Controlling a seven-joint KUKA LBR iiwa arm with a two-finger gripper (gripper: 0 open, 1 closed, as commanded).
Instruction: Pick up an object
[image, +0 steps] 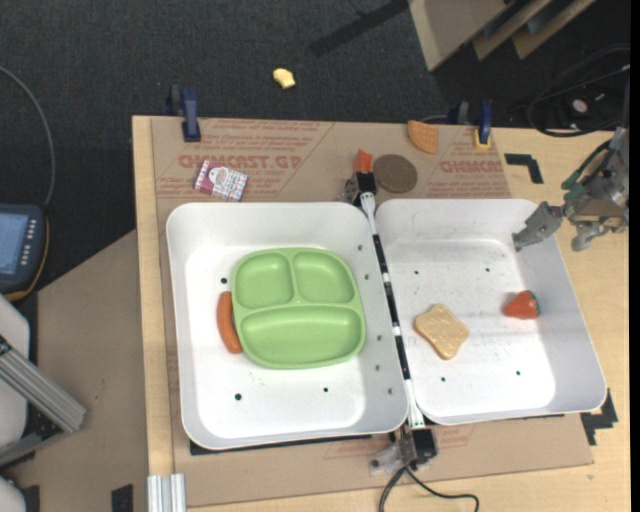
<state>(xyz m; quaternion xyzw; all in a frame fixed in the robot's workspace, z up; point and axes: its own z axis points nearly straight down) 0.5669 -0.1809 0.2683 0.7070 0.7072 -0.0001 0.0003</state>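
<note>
Over the right bin's (560, 300) far corner the hand (560, 228) hovers open, holding nothing; approach step; next, descend onto the red piece (520, 305).

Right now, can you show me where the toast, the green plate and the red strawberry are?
toast (441, 330), camera view, middle of the slice
green plate (298, 305), camera view, divider ridge near its centre
red strawberry (519, 306), camera view, middle of the red body
</note>
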